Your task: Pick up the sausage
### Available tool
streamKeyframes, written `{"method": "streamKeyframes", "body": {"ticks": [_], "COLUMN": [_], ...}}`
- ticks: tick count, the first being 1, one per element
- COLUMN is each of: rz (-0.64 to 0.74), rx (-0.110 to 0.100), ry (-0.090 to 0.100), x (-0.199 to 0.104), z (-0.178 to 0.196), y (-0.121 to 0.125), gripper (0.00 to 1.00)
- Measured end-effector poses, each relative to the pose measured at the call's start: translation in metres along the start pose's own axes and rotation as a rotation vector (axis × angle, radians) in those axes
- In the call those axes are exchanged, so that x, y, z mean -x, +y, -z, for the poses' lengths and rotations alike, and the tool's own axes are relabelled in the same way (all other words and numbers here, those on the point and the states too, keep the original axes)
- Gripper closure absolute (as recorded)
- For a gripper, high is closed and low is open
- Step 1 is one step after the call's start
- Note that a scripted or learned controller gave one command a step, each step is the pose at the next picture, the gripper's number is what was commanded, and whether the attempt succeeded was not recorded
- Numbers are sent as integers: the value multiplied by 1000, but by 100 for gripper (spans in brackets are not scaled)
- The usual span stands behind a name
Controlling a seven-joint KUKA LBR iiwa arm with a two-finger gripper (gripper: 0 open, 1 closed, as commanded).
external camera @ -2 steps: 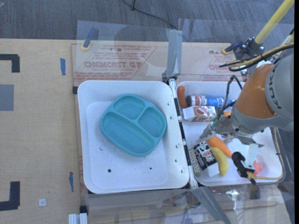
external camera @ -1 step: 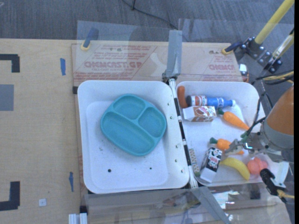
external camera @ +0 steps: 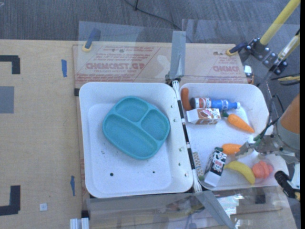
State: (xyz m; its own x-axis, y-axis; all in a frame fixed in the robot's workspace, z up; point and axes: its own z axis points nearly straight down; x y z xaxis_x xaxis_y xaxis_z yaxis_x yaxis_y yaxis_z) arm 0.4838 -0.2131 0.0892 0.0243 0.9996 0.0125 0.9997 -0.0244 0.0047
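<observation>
Plate (external camera: 136,127) sits in left bin (external camera: 90,99). Sausage (external camera: 185,99) lies at right bin's (external camera: 259,97) ten o'clock, tight along the wall, bottle (external camera: 214,103) just at its three o'clock. Looks light, stiff, smooth and probably slippery; pinch mid-length across its width. Gripper (external camera: 248,148) hangs near four o'clock, by the small carrot (external camera: 231,148); can't tell whether fingers are spread.

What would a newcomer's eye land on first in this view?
Probably the teal plate, a big divided dish tilted alone in the left bin. Next, the clutter of toy food in the right bin: a bottle, a carton, a carrot and a banana, with the sausage along its left wall. The tool hangs over that bin's right side, far from the sausage.
</observation>
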Motion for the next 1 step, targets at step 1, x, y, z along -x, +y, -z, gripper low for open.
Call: {"method": "streamKeyframes", "body": {"ticks": [1], "rz": [78], "rx": [6], "ry": [-14], "x": [-73], "z": [-1], "y": [-3], "gripper": [0]}}
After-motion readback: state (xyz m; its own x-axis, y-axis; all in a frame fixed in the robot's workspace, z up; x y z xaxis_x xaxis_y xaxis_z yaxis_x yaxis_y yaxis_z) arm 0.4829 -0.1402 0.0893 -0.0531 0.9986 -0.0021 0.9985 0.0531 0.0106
